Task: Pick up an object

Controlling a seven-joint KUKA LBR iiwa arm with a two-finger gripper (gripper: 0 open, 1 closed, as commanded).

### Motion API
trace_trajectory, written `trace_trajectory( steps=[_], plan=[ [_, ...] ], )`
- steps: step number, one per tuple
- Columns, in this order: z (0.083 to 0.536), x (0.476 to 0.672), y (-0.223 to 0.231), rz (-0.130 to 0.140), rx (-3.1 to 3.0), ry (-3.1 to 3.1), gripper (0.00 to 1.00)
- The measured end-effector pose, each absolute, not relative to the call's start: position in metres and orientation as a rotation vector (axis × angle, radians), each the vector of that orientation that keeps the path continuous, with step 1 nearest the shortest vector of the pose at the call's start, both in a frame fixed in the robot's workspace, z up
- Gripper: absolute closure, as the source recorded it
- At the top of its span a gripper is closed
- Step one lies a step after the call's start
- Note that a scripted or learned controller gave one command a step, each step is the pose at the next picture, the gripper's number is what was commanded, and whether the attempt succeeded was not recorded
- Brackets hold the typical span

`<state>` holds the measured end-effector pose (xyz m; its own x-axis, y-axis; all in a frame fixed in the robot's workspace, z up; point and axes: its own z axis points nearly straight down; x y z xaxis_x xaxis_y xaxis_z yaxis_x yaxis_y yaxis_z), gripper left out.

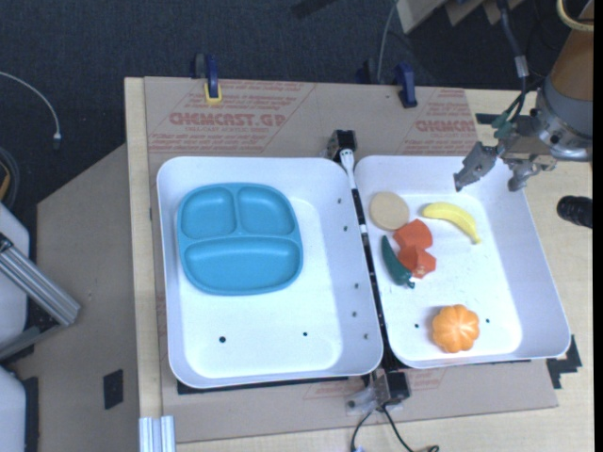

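Your claw [495, 169] hangs over the far right part of the right bin [537, 262], its two fingers spread apart with nothing between them. You are at the approach step: nothing is picked, and all the candidates lie loose on the bin floor.

Nearest to the claw is the yellow banana [452, 220], lying just on the near side of it and slanting toward the bin's right wall. To the banana's left sits a tan round disc [388, 210]. Nearer to you, a red piece [415, 246] rests touching a dark green pepper-like piece [396, 262]; whether the red is one object or two stacked, I cannot tell. Well apart from that cluster, at the near end of the bin, stands the orange pumpkin-shaped piece [455, 329].

The left bin [188, 347] carries a blue divided plate [240, 238], which plays no part in the grasp for now.

My reading is that the banana is your likeliest target, being closest. The next move calls for shifting the claw a little toward the near side until it stands over the banana's middle, turning the fingers to cross its narrow width, then descending. The banana's curve and smooth skin could let it slip sideways. The pumpkin stands alone and would be a cleaner alternative, free of neighbours.
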<state>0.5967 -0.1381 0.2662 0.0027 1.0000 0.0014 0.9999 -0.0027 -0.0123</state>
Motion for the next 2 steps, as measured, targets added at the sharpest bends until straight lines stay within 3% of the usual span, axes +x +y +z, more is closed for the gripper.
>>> trace_trajectory(
  steps=[1, 2],
  plan=[
    [0.274, 0.599, -0.138, 0.000, -2.222, -2.222, 0.00],
    [0.227, 0.595, -0.130, 0.004, -2.219, -2.218, 0.00]
  ],
)
